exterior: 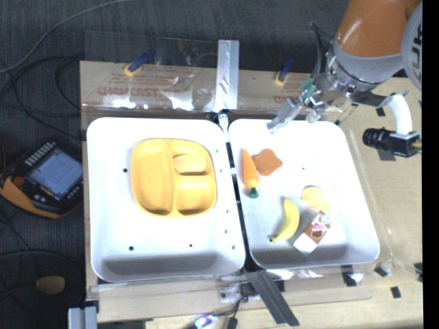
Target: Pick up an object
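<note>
Gripper [291, 113] position: above the far rim of the right bin [357, 184], at the far left corner of that bin, hanging from the grey arm with its orange band [370, 12]; nothing lies between its parts, and their spacing cannot be told from this view. Right bin contents: carrot [250, 171] against the left wall, orange flat piece [267, 162] touching it on the right, banana [289, 220] nearer, pale yellow round piece [315, 197] just right of the banana, small carton [313, 232] at the near side beside the banana. Left bin [110, 184] contents: yellow divided tray [173, 177], centred.
</note>
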Tool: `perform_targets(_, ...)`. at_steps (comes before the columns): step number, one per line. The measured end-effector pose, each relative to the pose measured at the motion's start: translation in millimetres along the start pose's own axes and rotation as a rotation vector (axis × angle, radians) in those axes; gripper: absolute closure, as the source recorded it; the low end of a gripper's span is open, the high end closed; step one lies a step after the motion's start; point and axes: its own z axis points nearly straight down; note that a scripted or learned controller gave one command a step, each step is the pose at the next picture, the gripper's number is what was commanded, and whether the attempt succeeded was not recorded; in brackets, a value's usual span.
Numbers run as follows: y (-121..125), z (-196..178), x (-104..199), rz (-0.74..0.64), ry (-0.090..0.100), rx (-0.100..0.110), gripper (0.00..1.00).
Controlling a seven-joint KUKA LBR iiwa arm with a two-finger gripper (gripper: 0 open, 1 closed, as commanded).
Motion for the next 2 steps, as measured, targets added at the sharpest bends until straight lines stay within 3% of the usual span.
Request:
perform_targets(1,-32,143,11,0.073,0.004,0.003,0.00)
perform_targets(2,-76,196,-44,0.061,0.003,0.002,0.00)
